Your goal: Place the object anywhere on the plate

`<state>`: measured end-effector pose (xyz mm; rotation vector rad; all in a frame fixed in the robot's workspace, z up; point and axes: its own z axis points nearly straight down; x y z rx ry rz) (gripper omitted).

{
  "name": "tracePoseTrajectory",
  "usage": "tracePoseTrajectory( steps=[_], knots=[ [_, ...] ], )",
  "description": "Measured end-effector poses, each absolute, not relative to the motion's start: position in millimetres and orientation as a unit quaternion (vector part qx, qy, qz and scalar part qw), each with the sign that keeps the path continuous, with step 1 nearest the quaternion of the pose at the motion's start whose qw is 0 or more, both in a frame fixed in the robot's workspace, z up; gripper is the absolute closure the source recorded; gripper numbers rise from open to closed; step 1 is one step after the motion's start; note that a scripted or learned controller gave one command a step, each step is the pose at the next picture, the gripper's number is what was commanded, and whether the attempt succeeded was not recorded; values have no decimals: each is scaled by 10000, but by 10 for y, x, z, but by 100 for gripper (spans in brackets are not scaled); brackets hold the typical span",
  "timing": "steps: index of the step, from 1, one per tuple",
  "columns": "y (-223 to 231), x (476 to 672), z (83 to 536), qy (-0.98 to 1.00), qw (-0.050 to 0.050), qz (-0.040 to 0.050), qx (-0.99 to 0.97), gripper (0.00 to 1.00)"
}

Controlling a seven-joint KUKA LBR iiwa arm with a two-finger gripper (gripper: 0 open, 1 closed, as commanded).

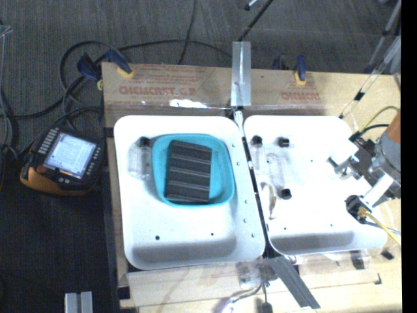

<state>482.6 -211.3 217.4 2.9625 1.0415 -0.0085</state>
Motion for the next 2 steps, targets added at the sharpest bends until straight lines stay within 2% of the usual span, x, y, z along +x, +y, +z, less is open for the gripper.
tracePoseTrajectory(
  steps=[1, 2],
  knots=[
    [-1374, 4825, 1837, 2897, -13, -31, 9571, 0],
    [-1940, 4834, 3210, 4142, 13, -21, 9102, 0]
  ],
)
